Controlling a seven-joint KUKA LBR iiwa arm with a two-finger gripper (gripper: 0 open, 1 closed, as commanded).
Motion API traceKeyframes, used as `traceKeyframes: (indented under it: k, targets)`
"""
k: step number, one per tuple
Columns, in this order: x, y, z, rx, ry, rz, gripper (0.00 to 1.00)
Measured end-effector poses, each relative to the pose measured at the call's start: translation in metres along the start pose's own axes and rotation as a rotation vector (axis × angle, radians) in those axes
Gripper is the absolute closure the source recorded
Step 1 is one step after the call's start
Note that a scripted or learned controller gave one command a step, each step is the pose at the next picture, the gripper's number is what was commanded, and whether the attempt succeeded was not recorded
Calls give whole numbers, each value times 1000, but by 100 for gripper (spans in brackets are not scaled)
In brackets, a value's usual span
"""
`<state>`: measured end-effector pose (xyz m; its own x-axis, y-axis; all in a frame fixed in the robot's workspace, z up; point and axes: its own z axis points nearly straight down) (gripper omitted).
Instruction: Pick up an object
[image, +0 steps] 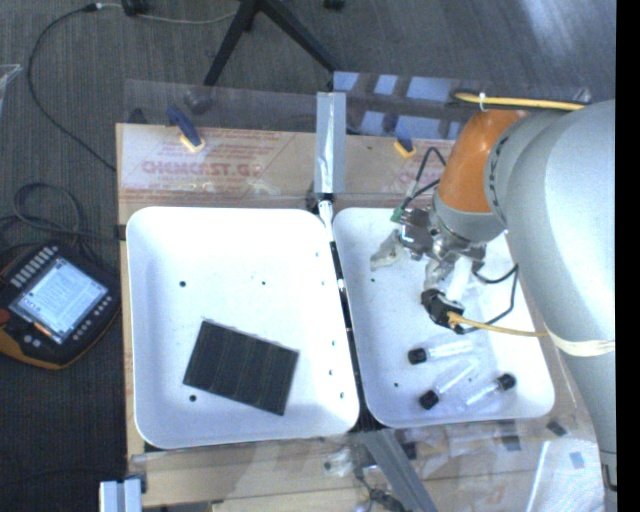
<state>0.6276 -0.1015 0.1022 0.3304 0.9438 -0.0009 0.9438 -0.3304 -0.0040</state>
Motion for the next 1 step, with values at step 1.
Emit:
traceKeyframes:
  k: [1]
  targets:
    - [0, -1, -8, 3, -2, -1, 100]
